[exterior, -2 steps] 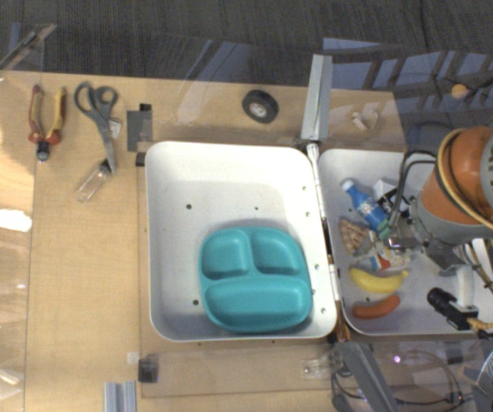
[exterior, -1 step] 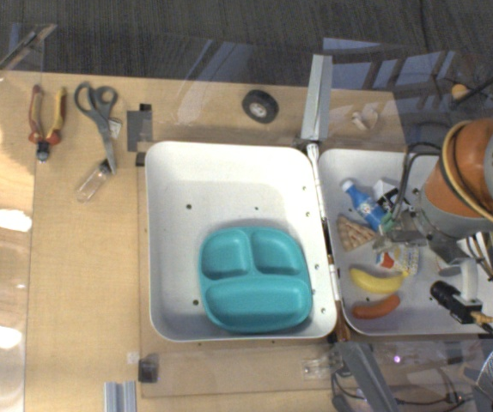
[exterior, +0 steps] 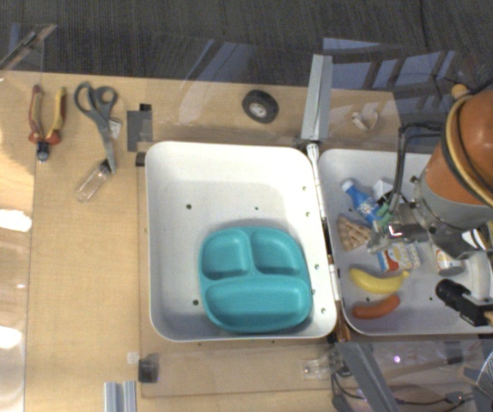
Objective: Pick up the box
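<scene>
Directly under jaws point(exterior: 392, 227) | box point(exterior: 390, 257) | right bin point(exterior: 332, 230)

The arm point(exterior: 478, 157) covers the right bin's point(exterior: 362, 320) right side. The gripper point(exterior: 398, 230) hides part of the small box point(exterior: 390, 256) above the banana point(exterior: 377, 279).

The table point(exterior: 75, 281) is pale tan wood. On it sit 2 glossy white bins. The left bin point(exterior: 169, 230) carries a teal divided tray point(exterior: 255, 280). In the right bin point(exterior: 349, 324), a yellow banana point(exterior: 375, 280) lies near the front edge beside a red-orange sausage-shaped item point(exterior: 375, 307); a blue and white packet point(exterior: 360, 197) sits toward the back. Near the table's back left corner lie pliers point(exterior: 44, 120) with red and yellow handles and scissors point(exterior: 100, 114) with dark grey handles. A black tape roll point(exterior: 260, 106) rests by the back edge. The arm point(exterior: 478, 153) shows orange above grey.
</scene>
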`<state>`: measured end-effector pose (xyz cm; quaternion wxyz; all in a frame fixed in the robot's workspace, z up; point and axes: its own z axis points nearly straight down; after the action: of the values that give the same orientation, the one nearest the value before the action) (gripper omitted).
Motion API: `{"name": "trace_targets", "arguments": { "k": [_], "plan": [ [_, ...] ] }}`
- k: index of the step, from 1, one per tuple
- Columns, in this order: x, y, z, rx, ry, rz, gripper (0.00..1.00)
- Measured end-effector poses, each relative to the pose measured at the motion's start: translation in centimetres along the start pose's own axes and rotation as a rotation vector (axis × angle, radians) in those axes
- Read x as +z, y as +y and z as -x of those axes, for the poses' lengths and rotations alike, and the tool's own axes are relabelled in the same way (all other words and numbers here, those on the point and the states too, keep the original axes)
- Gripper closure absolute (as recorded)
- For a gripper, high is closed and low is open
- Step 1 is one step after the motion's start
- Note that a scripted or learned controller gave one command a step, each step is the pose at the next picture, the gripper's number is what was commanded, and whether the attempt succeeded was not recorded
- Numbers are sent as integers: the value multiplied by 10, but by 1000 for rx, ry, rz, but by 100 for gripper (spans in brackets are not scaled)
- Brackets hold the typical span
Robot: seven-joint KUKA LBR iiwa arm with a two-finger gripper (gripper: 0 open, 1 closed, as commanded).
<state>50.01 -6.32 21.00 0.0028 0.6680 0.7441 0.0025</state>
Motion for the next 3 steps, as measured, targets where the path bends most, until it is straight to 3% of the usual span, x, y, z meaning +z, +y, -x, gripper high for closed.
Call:
{"name": "trace_targets", "arguments": {
  "k": [1,2,3],
  "plan": [
    [-57,-11,4,-273,-2,2,100],
    [-57,-11,4,-273,-2,2,0],
    [60,17,60,-199,1,-4,0]
  ]
}}
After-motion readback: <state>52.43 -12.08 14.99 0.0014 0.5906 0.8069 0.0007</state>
